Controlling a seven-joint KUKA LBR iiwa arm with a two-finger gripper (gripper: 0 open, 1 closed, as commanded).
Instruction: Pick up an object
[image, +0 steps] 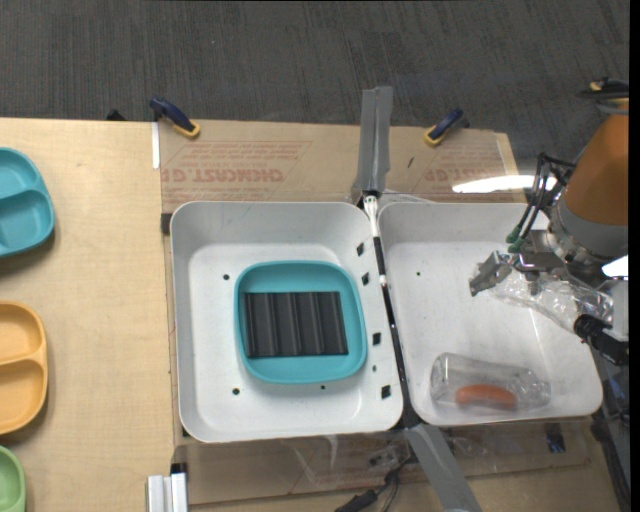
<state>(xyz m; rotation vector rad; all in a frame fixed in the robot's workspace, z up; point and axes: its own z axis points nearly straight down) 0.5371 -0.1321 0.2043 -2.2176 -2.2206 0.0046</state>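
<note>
Up at the right bin's (440, 225) far right side, the tool (500, 268) hangs over the white floor, and whether it is released or clenched I cannot tell. The grey arm (600, 190) with its orange band rises behind it at the bin's right edge. A clear crumpled wrapper (555, 298) lies just beside the tool, toward the bin's near right. At the bin's near wall lies a clear bottle (490, 383) on its side, with something orange inside, well apart from the tool. Left of this bin, touching it, sits the left bin (200, 300), which holds a teal tray (300, 323) with a dark ribbed insert. Farther left on the tabletop (100, 250) lie teal (22, 215) and orange (20, 365) plates.
</note>
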